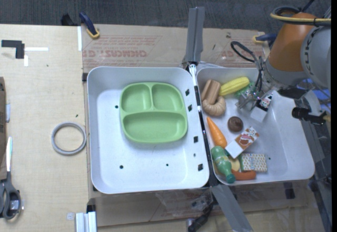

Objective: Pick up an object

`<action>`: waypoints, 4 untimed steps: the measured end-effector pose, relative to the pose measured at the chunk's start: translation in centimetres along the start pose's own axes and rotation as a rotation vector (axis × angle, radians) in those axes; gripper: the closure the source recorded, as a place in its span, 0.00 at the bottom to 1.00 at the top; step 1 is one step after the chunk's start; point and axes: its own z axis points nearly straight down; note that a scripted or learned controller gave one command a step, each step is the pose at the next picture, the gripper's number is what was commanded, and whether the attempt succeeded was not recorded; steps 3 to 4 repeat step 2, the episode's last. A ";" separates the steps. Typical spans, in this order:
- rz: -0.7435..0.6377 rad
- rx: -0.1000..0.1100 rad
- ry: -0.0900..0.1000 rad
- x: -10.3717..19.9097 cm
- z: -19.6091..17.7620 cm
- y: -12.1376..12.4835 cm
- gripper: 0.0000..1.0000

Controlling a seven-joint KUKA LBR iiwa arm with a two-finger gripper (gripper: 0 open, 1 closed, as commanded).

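End effector down in the right bin, toy food all around it

The end effector [251, 100] sits low in the right bin [295, 167], just right of the corn cob [234, 86]; honestly can't tell its state, too small and cluttered there. The one corn cob lies with its long axis running left-low to right-high, not visibly grasped. Near it: one tan bread piece [212, 99], one carrot [216, 131] pointing down-right, one brown round thing [235, 123], one small carton [243, 140], one green bottle [223, 162], one cracker-ish square [254, 162]. The left bin [105, 173] has one green divided plate [154, 112]. Out on the desk [37, 94]: one tape ring [69, 137] and one pair of scissors [9, 196].
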 end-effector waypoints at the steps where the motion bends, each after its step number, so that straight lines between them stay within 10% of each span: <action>1: 0.000 0.000 0.000 0.0 0.0 0.0 0.00; 2: 0.208 -0.005 -0.021 1.7 -0.5 4.5 0.00; 4: 0.208 -0.005 -0.021 1.7 -0.5 4.5 0.00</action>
